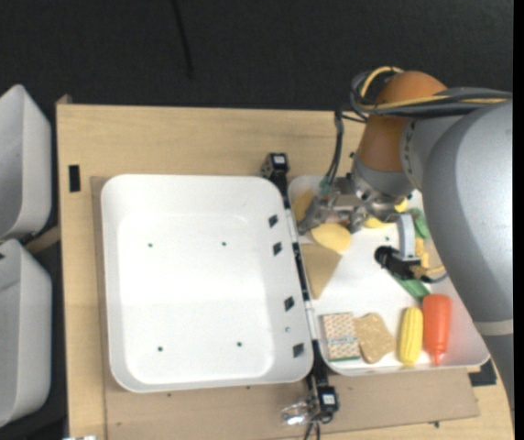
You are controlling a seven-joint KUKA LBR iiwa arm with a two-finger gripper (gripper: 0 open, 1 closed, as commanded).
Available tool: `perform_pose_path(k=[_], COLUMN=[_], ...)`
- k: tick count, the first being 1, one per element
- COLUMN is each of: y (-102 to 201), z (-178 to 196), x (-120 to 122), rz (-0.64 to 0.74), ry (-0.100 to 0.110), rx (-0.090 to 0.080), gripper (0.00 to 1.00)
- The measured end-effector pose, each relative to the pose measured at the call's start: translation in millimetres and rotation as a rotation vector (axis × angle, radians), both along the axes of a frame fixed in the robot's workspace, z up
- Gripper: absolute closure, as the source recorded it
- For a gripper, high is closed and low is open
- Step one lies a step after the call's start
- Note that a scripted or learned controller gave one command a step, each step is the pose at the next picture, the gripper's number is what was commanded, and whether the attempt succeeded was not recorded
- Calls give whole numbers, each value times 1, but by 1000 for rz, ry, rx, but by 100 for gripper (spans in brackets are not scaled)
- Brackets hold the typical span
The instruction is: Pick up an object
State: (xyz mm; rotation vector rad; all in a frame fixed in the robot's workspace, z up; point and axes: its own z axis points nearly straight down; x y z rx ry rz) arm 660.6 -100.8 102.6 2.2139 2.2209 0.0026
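Observation:
My gripper (337, 213) hangs low over the far left part of the right bin (363, 282), at the end of the grey arm with the orange band. A pale yellow rounded piece (332, 237) lies right under its near side, touching it or almost so. I cannot make out whether the piece is gripped. A tan wedge (322, 269) lies just in front of the yellow piece, along the bin's left wall.
Along the right bin's near edge lie a checkered cracker (339, 335), a tan biscuit (373, 335), a yellow corn cob (410, 334) and an orange-red carrot (437, 326). A green piece (412, 288) lies further back by the arm. The left bin (115, 273) stands beside it.

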Motion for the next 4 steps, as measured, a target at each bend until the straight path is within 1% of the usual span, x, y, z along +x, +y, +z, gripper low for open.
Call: perform_pose_path(k=[1, 2, 3, 4], y=[-2, 49, 186, 170], z=[13, 105, 132, 215], x=[1, 23, 15, 22], rz=[2, 4, 10, 2], ry=[-8, -7, 1, -4], rx=[-2, 3, 8, 3], gripper=[100, 100, 100, 100])
